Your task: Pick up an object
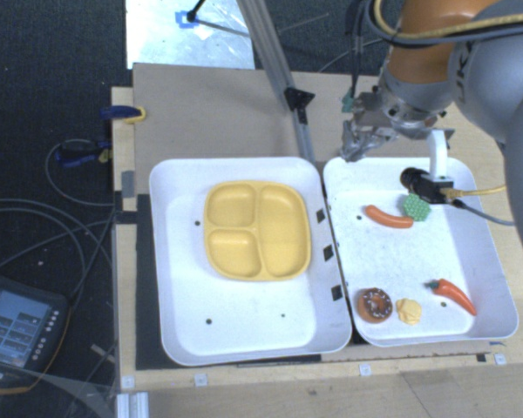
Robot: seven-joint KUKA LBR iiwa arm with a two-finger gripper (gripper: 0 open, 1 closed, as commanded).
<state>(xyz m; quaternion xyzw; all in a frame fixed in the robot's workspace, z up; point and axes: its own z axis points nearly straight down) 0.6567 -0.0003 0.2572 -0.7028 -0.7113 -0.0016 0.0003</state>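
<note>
Nothing picked yet, by the look of it: yellow tray (257,231) sits mid left bin (179,320); in the right bin (497,299), donut (375,305) and yellow bit (409,311) near front edge, sausage (389,217), green piece (416,207) and carrot (454,294) further right, all loose. Gripper (359,144) hangs over that bin's back-left corner w/ nothing visibly in it; can't tell its opening, tips blur into the wrist.

Arm: grey, orange-banded, entering from 2 o'clock. Gripper (359,149): pointed downward, at about 1 o'clock of frame centre.
</note>
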